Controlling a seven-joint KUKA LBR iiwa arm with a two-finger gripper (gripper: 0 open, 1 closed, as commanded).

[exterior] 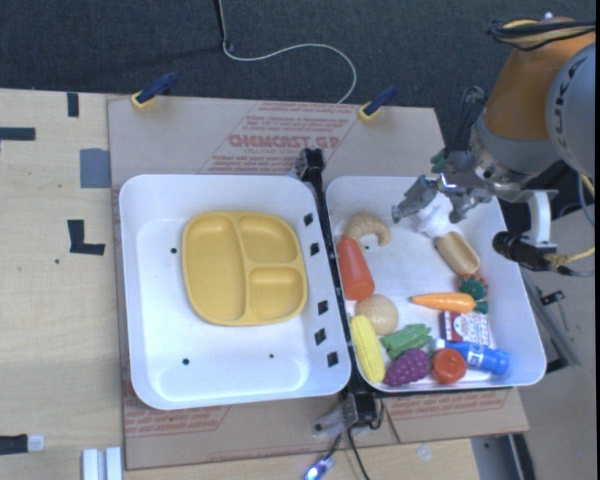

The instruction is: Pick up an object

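Now: approach step | our gripper (435,199) spread, nothing held, over right bin (532,320) | next: we drop onto bun (458,253), pinch.

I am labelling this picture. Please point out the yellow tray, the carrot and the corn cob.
yellow tray (244,266), camera view, on the ridge between its compartments.
carrot (440,301), camera view, middle of its orange body.
corn cob (367,347), camera view, middle of the cob.

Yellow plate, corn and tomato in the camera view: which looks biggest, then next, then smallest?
1. Yellow plate, by far the largest.
2. Corn.
3. Tomato, the smallest.
All lie at about the same distance from the camera, so the order looks safe.
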